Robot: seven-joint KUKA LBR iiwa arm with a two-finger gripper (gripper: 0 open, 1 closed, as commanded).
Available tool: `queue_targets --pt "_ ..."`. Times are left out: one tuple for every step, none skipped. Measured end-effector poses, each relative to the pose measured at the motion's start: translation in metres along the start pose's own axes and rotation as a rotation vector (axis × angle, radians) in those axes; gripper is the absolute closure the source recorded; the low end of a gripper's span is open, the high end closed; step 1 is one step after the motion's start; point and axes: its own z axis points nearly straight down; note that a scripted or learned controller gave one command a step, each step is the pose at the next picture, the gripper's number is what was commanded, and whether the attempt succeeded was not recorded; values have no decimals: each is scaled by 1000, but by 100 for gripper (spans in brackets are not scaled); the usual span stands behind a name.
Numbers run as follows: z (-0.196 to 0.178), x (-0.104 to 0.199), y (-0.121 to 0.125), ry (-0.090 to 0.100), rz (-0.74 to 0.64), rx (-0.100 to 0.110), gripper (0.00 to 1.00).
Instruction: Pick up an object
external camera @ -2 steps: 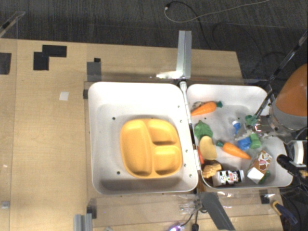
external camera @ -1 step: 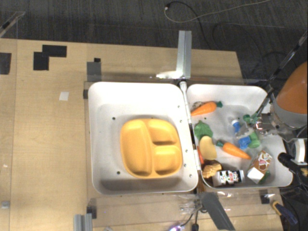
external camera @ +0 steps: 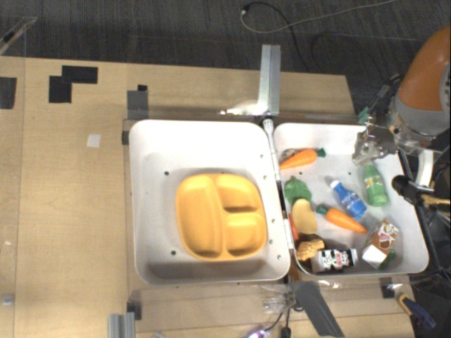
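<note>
Wooden bench, two white bins side by side. Nearest the gripper is a green bottle in the right bin, just below it on the right side. Whether the gripper is open I cannot tell. A good grasp means dropping squarely over the bottle, clear of the blue bottle to its left.

Wooden bench, dark carpet

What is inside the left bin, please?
A yellow tray with three compartments lies in the left bin. The bin floor under the tray is covered.
</note>
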Motion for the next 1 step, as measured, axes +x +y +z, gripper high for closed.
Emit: queue_targets --pt "-64 -38 15 0 -181 0 100"
